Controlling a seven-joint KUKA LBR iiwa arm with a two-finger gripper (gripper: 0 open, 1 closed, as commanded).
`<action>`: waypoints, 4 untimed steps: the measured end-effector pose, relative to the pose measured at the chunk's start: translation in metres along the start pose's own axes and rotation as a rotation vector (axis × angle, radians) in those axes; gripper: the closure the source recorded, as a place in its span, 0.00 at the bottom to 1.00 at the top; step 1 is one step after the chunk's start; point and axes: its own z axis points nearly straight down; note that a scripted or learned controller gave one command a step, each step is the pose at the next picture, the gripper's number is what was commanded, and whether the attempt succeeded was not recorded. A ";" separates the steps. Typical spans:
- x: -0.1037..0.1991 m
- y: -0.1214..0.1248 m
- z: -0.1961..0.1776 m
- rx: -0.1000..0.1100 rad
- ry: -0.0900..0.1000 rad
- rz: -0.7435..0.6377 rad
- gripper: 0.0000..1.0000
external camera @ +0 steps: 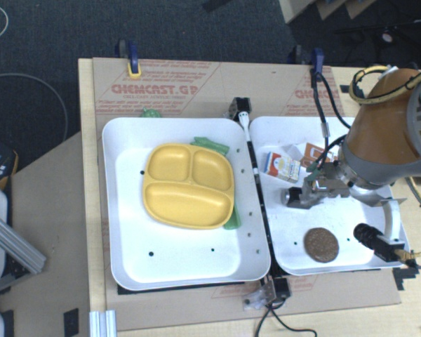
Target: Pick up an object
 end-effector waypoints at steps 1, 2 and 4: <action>0.052 -0.023 -0.002 -0.001 -0.001 0.003 1.00; 0.136 -0.021 -0.052 -0.011 -0.001 -0.004 1.00; 0.155 -0.022 -0.206 -0.011 -0.003 0.002 1.00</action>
